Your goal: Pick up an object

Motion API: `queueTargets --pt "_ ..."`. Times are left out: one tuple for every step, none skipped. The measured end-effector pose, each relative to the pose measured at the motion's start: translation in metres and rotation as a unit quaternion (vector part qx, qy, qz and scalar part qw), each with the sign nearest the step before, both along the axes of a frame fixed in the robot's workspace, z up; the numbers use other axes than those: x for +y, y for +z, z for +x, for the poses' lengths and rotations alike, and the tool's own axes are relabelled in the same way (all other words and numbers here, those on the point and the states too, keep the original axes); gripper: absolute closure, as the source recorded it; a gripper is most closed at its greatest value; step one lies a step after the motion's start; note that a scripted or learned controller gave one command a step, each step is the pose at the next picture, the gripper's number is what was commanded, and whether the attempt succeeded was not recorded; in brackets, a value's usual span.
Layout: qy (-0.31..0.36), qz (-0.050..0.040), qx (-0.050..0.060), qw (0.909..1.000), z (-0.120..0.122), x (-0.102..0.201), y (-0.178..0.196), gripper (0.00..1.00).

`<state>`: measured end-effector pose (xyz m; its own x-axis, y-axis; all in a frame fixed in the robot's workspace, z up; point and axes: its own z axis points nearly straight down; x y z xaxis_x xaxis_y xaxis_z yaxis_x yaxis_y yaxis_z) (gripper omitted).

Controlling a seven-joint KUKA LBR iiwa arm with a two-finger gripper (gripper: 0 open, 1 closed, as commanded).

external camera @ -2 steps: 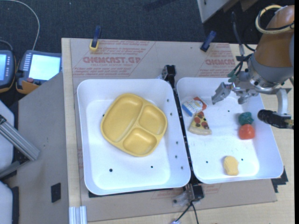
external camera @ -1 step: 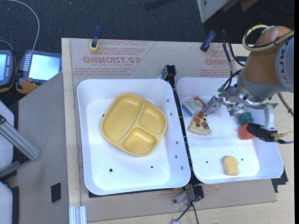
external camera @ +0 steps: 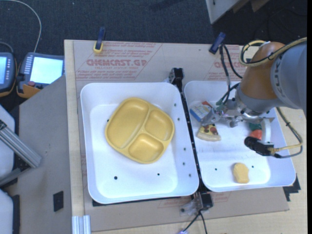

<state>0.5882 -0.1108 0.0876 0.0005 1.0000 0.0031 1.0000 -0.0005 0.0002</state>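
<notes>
Gripper [external camera: 220, 115] low in right bin [external camera: 278, 179], just above pizza slice toy [external camera: 209, 132]. Grip state: cannot tell. Nothing lifted yet; pick remains.

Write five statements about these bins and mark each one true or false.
1. The yellow tray lies in the left bin. True.
2. The tray has one compartment. False: it has three.
3. The pizza slice lies in the right bin. True.
4. The yellow lump sits on the tray. False: it lies in the right bin, near its front edge.
5. The arm hangs over the left bin. False: it is over the right bin.
</notes>
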Motion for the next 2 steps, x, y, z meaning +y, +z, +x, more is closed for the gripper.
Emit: queueTargets --pt "0.0 -0.001 -0.001 1.0 0.002 0.0 0.001 0.0" --pt "0.0 0.0003 -0.005 1.0 0.004 0.002 0.013 1.0"
